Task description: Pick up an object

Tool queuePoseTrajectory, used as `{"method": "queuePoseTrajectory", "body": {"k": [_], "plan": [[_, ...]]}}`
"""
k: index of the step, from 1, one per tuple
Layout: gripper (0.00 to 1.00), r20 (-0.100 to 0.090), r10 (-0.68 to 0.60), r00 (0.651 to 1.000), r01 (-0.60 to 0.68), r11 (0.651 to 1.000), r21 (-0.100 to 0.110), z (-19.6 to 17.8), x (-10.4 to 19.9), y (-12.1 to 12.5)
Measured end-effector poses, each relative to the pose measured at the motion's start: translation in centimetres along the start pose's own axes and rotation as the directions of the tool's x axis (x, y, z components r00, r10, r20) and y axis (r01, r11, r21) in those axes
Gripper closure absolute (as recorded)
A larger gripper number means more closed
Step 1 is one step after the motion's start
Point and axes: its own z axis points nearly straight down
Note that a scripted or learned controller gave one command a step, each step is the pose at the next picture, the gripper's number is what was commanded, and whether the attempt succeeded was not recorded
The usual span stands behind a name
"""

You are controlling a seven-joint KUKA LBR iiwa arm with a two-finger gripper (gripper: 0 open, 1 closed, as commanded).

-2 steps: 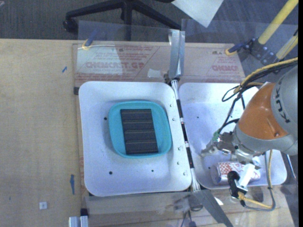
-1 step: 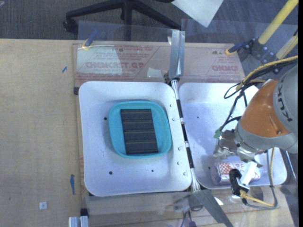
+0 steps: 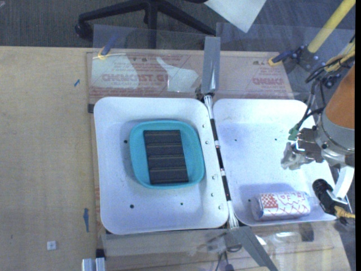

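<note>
Risk, judged: the gripper (image 3: 294, 158) sits at the 3 o'clock side of the right bin (image 3: 248, 123), while the nearest pick target, the red-and-white patterned roll (image 3: 284, 204), lies on its side at the bin's 5 o'clock, hard against the front rim. A descent from here could land on bare floor; a reach toward the roll could clip the rim or set the roll rolling.

Left bin (image 3: 113, 208): holds a teal tray (image 3: 137, 154) at centre, with a dark ribbed block (image 3: 165, 157) lying flat inside it.

Right bin: holds the roll alone, well apart from the gripper.

Gripper state: cannot tell from this view; nothing is seen between its fingers
</note>
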Motion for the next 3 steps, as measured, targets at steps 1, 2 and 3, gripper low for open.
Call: {"method": "queuePoseTrajectory", "body": {"k": [1,2,3], "plan": [[0.0,0.0,0.0,1.0,0.0,1.0,0.0,0.0,0.0,0.0],[0.0,-0.001,-0.043,0.999,0.043,0.999,0.002,11.1,0.5,-0.2],[0.0,0.001,0.252,0.968,-0.252,0.968,0.0,7.3,-4.1,0.7]]}}
